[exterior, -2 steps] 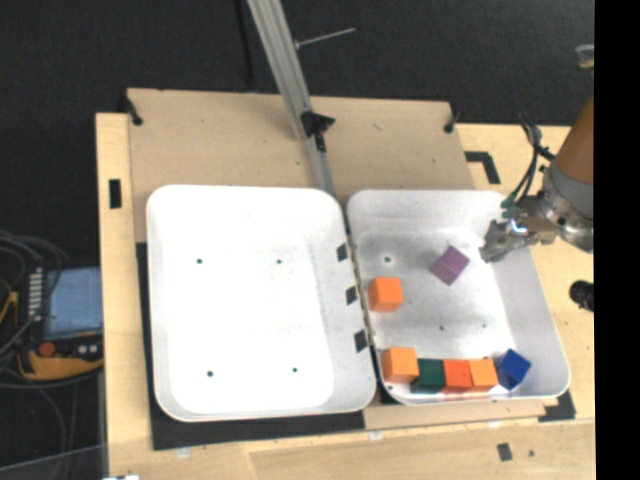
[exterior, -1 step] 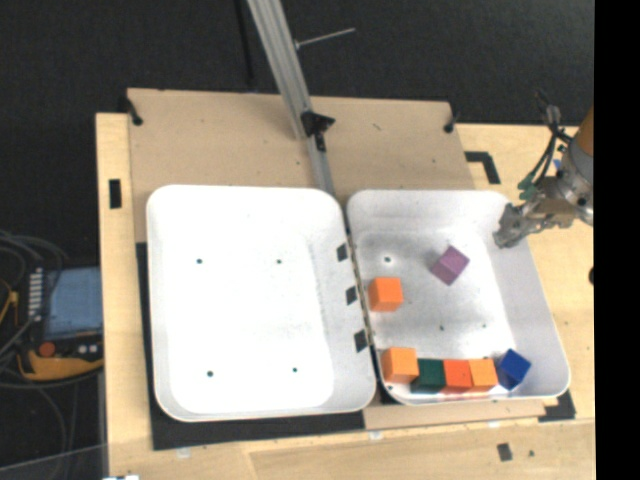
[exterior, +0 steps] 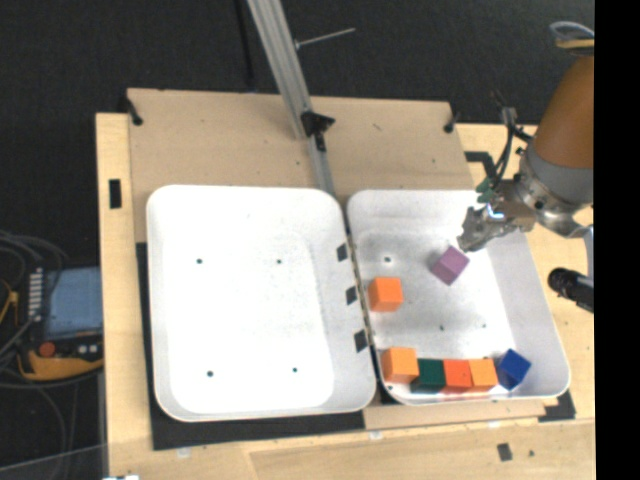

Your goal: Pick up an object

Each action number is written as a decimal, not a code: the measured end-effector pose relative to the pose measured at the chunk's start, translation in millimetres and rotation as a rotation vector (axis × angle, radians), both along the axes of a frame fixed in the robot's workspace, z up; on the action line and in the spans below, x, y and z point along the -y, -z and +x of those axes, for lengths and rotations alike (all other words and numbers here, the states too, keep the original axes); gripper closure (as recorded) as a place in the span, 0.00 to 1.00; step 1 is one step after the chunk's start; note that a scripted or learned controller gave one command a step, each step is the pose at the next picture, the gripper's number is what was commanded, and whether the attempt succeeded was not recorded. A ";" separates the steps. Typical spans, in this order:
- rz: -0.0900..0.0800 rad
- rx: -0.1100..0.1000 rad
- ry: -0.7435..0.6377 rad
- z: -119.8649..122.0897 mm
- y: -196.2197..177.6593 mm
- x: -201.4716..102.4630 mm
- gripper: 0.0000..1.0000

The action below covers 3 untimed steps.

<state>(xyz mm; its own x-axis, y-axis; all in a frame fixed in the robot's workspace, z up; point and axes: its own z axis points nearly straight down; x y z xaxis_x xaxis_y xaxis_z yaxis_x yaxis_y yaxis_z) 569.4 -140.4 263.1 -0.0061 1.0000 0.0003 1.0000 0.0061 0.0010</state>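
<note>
The purple block [exterior: 450, 265] is lying tilted in the upper middle of the right bin [exterior: 535, 308], apart from every other piece, and it looks like the natural target. The gripper [exterior: 480, 230] is hanging just above and to the right of it, close but not visibly touching. At this slant I cannot tell how wide the gripper is standing, and nothing is showing in its grasp, so I judge it is holding nothing.

To do this step well, the arm should be centring over the block before descending, since the gripper is sitting a little off toward the block's upper right corner. The block is turned diagonally to the bin walls, so the wrist would do best rotating to meet two flat faces rather than two corners; a corner grip is likely to squirt the block sideways. A straight vertical drop, closing only once the block is properly between both sides, seems the safest course.

Further out, an orange block [exterior: 386, 293] is resting alone near the bin's left wall. Along the near wall a row is sitting packed together: an orange block [exterior: 401, 363], a green block [exterior: 431, 373], two more orange ones, and a blue block [exterior: 513, 367] at the right end. Those are crowded and would be harder to take. The left bin [exterior: 160, 268] is lying beside it on the surface [exterior: 240, 133].
</note>
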 end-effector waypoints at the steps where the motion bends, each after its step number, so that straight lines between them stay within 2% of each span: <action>1: 0.001 -0.003 -0.001 15.0 11.2 -57.1 1.00; 3: 0.001 0.001 -0.002 33.4 -0.6 -166.2 1.00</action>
